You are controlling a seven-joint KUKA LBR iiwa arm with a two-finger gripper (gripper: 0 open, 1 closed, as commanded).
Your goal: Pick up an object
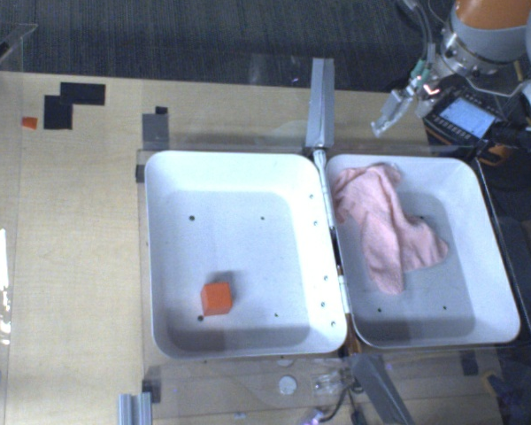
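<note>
1. Gripper (391,116) hangs at about 1 o'clock in the view, above the tabletop (80,237) just beyond the far rim of the right bin (491,264). Its pale fingers slant down toward 7 o'clock; nothing lies between them, and whether they are parted or closed cannot be told at this size.
2. Progress: judged from the layout, the pick has not begun. No object is lifted and the gripper is outside both bins. Approach, descent, closure and lift all remain.
3. Candidate A, the pink cloth (385,224), lies crumpled in the right bin, occupying its 9-to-12 o'clock portion and touching the wall nearest the left bin (173,255). Its long axis runs roughly from 11 o'clock to 5 o'clock, with the bunched, wider end toward 12 o'clock and a lobe spreading toward 4 o'clock.
4. Candidate B, the orange block (217,298), rests on the left bin's floor at about 7 o'clock, well apart from the walls. It appears near-cubic, so no long axis is evident; its edges sit slightly rotated against the bin's sides.
5. Pink cloth is the nearer of the two to the gripper.
</note>
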